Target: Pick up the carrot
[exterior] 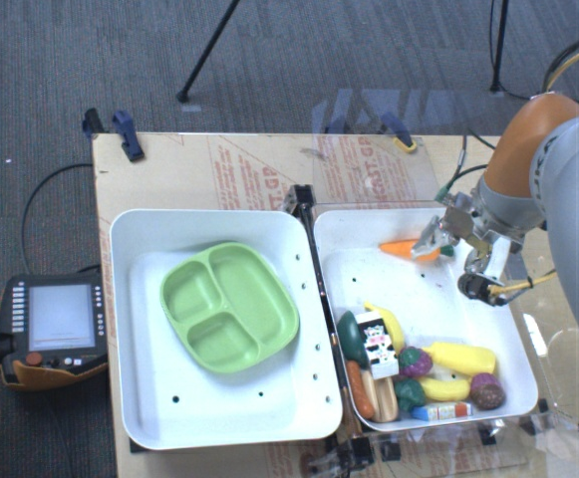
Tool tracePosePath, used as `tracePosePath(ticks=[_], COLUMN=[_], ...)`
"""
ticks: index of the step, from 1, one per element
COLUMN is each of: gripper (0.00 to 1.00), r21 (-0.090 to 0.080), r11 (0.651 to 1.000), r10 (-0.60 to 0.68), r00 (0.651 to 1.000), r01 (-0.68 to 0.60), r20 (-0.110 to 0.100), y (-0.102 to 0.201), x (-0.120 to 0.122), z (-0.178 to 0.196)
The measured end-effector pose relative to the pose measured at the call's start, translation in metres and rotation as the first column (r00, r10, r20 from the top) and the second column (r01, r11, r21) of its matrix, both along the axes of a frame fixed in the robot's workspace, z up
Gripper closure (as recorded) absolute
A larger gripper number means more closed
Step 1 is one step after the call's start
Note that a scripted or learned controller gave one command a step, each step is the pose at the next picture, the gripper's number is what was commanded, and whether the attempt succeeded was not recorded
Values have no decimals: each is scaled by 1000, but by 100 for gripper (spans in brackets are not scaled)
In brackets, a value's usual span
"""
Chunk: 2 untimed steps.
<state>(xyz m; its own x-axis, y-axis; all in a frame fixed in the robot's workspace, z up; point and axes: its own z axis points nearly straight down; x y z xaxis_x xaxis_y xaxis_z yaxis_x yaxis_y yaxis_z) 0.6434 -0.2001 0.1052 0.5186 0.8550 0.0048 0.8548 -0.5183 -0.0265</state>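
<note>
Fingers [438,239] at the carrot's thick end, near the right bin's far edge.

Going from large to small: the bench [219,167] carries two white bins; the left bin [130,267] holds a green divided plate [229,305], and the right bin [516,337] has toy food heaped at its near edge. The orange carrot [405,249] lies alone by the far wall, tip toward the left bin. To lift it well, I judge the grip should sit squarely across its thick end before rising straight up. They look closed about that end, though real pinching is unclear.
</note>
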Motion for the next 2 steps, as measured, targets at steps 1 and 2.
tracePosePath(ticks=[1, 2], gripper=[0, 0], r21=[-5, -21], r11=[977, 911], r10=[-214, -412], r00=[977, 911], r01=[213, 412], r20=[-13, -5], y=[0, 41], x=[-3, -8], z=[-21, -22])
